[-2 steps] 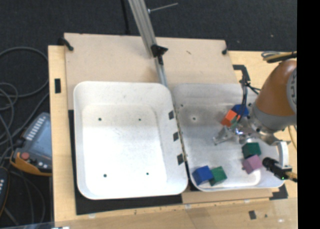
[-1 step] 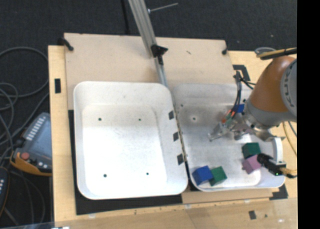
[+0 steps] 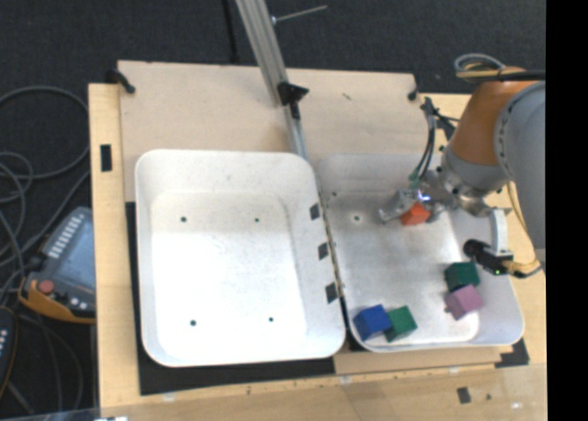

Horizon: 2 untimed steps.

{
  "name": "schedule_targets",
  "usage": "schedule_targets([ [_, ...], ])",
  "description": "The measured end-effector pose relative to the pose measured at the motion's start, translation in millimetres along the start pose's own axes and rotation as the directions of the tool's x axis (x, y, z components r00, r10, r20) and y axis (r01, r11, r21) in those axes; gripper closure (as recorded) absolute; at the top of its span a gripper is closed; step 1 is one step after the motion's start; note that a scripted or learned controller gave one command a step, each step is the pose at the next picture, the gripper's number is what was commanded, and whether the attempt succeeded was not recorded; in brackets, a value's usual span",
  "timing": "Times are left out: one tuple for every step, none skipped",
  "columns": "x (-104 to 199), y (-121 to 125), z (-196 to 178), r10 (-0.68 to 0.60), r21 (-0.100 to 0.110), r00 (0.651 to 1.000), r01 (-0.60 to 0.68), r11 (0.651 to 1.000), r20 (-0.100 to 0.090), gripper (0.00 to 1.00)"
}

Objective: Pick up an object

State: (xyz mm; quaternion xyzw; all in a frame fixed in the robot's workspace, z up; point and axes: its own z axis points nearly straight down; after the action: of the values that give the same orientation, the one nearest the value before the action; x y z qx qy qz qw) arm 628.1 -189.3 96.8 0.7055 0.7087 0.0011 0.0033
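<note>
2 white bins (image 3: 147, 226) (image 3: 501, 332); blocks: 2 green (image 3: 401, 322) (image 3: 462, 275), 1 blue (image 3: 371, 320), 1 pink (image 3: 465, 301), 1 orange (image 3: 416, 214).

A: What do we see of the arm (image 3: 519, 148)?
B: We see a rounded grey shell with an orange band (image 3: 478, 125), thin dark cables (image 3: 430, 139) along it, and a small metallic hand (image 3: 404, 208).

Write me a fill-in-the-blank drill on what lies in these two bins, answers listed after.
1. The blue block lies in the ___ bin as the camera sees it.
2. Touching the blue block's right side is a ___ block.
3. The pink block lies just below a block coloured ___.
4. The object at the gripper is coloured ___.

Answers: right; green; green; orange
</note>
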Motion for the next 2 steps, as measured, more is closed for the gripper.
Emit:
schedule_targets([
  [-1, -2, -12, -0.004, 0.003, 1.0, 0.004, 1.0, 0.002, 1.0],
  [85, -15, -99, -0.005, -0.002, 1.0, 0.005, 1.0, -0.005, 1.0],
])
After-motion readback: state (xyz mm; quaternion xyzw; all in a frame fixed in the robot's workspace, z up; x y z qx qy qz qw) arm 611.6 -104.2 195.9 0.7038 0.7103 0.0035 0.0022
